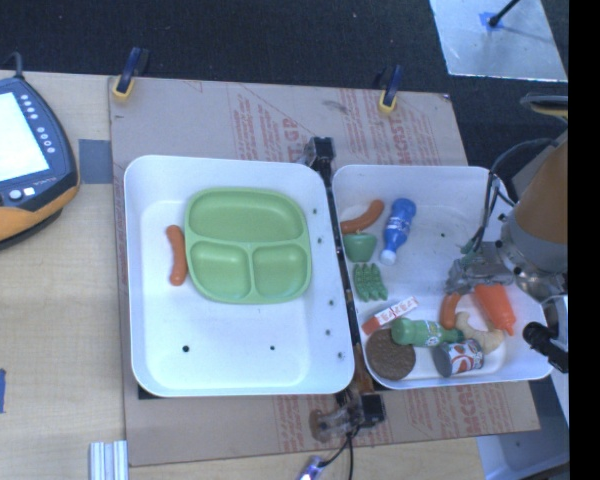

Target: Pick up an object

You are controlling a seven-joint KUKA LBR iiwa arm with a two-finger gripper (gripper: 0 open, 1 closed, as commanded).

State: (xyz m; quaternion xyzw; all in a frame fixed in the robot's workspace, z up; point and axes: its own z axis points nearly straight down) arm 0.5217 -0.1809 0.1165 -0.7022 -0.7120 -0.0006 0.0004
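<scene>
Gripper (pixel 472 268) low at right bin's (pixel 435 183) right side, finger state cannot tell; nearest target, orange carrot (pixel 496 306), lies just below-right of it, long axis running diagonally toward bin's near corner.

I see the arm (pixel 542 203) reaching in from the right edge, orange band uppermost, wrist angled down and leftward. Its end effector (pixel 470 268) sits low, dark and tangled with cabling.

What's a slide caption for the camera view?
Arm's gripper over right bin's toy clutter; green tray in left bin.
</scene>
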